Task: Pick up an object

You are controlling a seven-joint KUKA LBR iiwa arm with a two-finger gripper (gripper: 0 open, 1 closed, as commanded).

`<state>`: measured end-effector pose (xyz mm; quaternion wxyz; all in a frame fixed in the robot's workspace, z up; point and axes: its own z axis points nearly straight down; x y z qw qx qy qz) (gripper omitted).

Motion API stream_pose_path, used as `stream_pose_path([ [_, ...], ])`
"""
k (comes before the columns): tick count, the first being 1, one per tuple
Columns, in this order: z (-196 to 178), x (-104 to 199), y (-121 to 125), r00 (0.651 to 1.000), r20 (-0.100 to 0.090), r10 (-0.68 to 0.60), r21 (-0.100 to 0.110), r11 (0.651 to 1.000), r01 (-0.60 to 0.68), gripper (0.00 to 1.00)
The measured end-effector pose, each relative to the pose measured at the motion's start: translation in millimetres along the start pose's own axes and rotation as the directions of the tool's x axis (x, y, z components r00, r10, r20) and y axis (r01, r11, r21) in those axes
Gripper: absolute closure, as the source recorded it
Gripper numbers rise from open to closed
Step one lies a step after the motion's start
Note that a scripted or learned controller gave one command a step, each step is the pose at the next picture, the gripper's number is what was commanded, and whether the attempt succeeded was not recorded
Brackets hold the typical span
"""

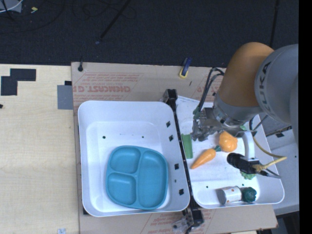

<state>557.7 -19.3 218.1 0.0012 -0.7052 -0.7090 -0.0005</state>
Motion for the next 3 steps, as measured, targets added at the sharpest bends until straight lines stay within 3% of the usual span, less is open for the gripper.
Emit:
stream_pose_path([
  [1,3.9,56.3,15.7,1.0,0.0,0.0,0.001,1.0,0.0,1.0],
  [2,-0.7,72.6,23.8,1.0,0.001,0.004,0.001,1.0,-0.004,1.0],
  [3,-5.6,68.4,26.1,1.0,0.002,0.005,0.002,1.0,-0.005,1.0],
])
